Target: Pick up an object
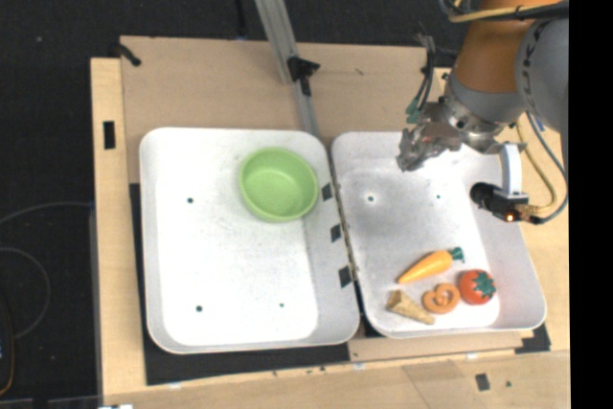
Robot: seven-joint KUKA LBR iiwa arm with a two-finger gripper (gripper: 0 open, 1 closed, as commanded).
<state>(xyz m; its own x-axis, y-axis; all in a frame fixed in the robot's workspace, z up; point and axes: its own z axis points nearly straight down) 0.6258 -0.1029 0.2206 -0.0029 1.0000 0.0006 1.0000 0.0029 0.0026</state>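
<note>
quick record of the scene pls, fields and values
left bin: green bowl near its far edge
right bin: carrot, tomato, orange ring, tan piece, all clustered at its near right corner
gripper: over the far part of the right bin, away from the cluster
held: nothing seen

One fixed camera looks down on the tabletop (220, 91) from above at a slant, far enough back to take in both white bins whole: the left bin (172, 244) and the right bin (383, 177), side by side across the middle of the frame. Dark floor shows beyond the tabletop's far and left edges. The arm (498, 34) enters from the right side of the frame, above the right bin's far corner. A slim metal post (273, 5) slants up toward the top edge.
</note>
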